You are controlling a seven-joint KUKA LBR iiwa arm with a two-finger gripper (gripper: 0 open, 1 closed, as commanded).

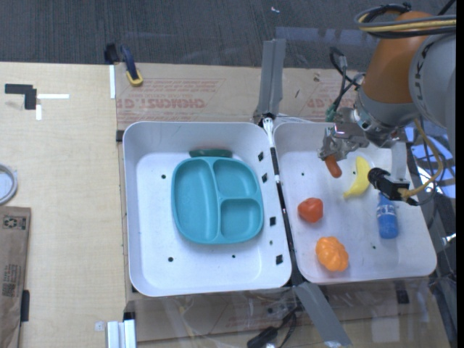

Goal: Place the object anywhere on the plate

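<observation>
A teal divided plate (216, 198) lies in the left bin (145, 216). Over the back of the right bin (413, 256), my gripper (334, 155) points down. A small orange-red sausage-shaped piece (333, 169) sticks out below its fingertips, its upper end pinched between them. The gripper is well to the right of the plate, across the wall between the bins.
In the right bin lie a yellow banana (358, 179), a blue bottle (388, 220), a red round fruit (310, 209) and an orange fruit (331, 254). A dark green item (211, 152) pokes out behind the plate. The bins' shared wall (277, 194) carries black clips.
</observation>
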